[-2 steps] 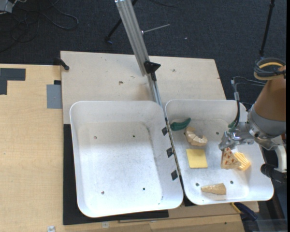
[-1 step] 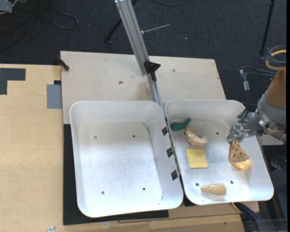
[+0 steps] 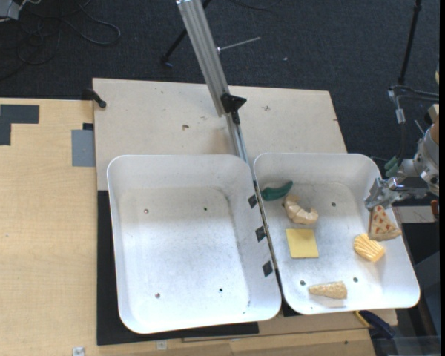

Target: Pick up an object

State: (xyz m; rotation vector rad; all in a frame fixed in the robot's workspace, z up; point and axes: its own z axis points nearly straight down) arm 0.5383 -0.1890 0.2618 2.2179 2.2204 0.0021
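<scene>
Camera view: my pincer (image 3: 380, 193), grip state unreadable, hovers at the right white bin's (image 3: 334, 162) three o'clock rim above the triangular pizza-slice toy (image 3: 383, 224), so I'd descend next.

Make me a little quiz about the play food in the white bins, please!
1. True or false: the yellow square lies in the left bin.
2. Which food lies closest to the gripper?
A. the green piece
B. the pizza slice
C. the bread piece
3. Fill in: the ridged yellow chip lies in the ____ bin.

Key:
1. False. It lies in the right bin.
2. B. The pizza slice sits at the bin's right edge, just below the gripper.
3. right
</scene>
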